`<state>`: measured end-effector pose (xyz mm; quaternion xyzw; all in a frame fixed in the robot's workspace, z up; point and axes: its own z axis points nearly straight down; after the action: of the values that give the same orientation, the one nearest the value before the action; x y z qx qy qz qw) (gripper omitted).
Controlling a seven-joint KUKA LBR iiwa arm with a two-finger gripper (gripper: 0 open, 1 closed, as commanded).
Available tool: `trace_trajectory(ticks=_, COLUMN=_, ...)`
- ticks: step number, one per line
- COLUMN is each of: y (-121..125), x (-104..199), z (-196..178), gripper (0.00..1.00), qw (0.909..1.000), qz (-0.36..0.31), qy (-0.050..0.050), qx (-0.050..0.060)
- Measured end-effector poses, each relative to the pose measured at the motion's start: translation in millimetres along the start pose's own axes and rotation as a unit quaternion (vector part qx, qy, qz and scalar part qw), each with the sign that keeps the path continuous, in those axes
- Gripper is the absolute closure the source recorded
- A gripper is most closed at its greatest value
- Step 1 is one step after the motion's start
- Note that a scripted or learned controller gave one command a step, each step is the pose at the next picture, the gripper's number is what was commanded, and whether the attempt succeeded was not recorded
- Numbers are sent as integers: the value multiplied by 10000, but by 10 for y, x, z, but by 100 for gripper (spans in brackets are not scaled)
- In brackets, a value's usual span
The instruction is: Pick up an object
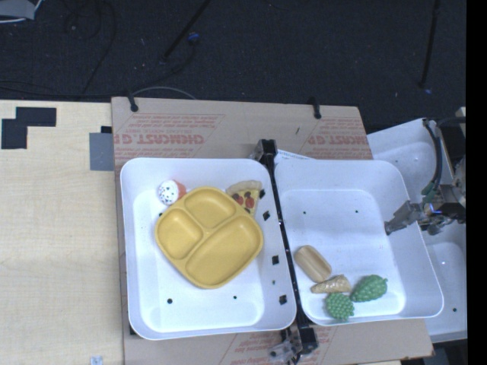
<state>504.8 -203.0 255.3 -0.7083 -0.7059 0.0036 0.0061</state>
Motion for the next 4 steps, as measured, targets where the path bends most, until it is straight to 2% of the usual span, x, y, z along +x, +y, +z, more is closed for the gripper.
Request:
trace_trajectory(ticks=1, y=22, x=5, z=-59, gripper=0, qw=10000, qz=-17, qy=-13, qx=-54)
trace_trajectory(ticks=2, y=97, x=4, z=552, gripper=0, qw=10000, qz=-20, qy=-4, qx=-34)
trace_trajectory(ticks=4, y=97, x=125, z=1625, gripper=0, qw=10000, qz=-15, qy=-2, qx=-31)
